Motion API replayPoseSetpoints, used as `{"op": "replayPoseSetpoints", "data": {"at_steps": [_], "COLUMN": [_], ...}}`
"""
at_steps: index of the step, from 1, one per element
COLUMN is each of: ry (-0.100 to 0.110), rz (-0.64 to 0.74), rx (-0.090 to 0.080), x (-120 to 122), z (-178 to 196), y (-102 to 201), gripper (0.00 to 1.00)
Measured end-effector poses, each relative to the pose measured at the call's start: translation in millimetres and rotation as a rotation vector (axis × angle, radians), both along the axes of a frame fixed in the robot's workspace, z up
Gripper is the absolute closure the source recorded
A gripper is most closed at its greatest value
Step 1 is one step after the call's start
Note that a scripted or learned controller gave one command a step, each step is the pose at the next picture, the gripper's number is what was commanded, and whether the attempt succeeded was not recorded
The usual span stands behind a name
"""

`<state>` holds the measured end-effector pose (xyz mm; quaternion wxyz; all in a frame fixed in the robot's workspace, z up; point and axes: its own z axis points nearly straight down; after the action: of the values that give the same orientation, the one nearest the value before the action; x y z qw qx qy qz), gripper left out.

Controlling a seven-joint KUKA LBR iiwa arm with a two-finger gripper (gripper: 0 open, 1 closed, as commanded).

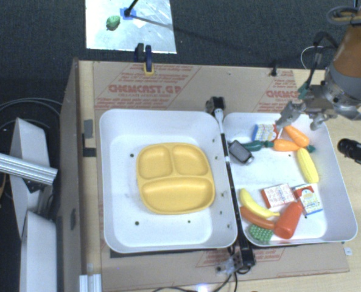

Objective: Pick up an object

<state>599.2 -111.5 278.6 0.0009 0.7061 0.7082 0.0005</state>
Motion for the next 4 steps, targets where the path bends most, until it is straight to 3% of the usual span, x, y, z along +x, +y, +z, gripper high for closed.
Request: {"op": "replayPoseSetpoints", "data": {"at_steps": [1, 2, 3, 4], "ry": [0.001, 0.0, 0.001, 0.001], "rz": [-0.002, -0.002, 0.001, 0.001], "rx": [-0.001, -0.002, 0.0, 0.0], "x": [0, 3, 70, 70], "z": [-45, -64, -92, -136], "y": [-49, -88, -94, -94], "gripper": [0.0, 0.0, 0.0, 0.0]}}
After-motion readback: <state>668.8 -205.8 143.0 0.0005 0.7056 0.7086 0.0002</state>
